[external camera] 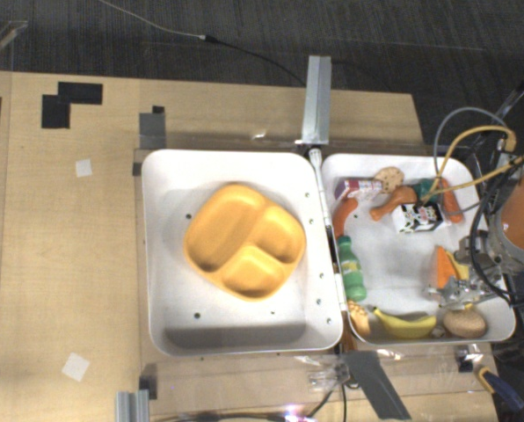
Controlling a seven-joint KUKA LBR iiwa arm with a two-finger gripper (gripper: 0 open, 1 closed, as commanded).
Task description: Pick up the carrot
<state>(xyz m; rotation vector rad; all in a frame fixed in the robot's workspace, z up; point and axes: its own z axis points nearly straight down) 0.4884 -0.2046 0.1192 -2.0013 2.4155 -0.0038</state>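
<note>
carrot (444, 267) | orange, tapered | seemingly lying near right bin's right wall | lower end hidden by cables

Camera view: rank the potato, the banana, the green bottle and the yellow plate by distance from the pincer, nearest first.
From the pincer:
1. Potato, just below it, right bin's lower corner.
2. Banana, along the right bin's lower edge.
3. Green bottle, against the divider.
4. Yellow plate, left bin.

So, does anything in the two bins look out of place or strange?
Nothing looks spilled or damaged. The yellow divided plate lies turned at an angle in the left bin. In the right bin, the toy foods crowd the edges, with the banana along the near wall.
</note>
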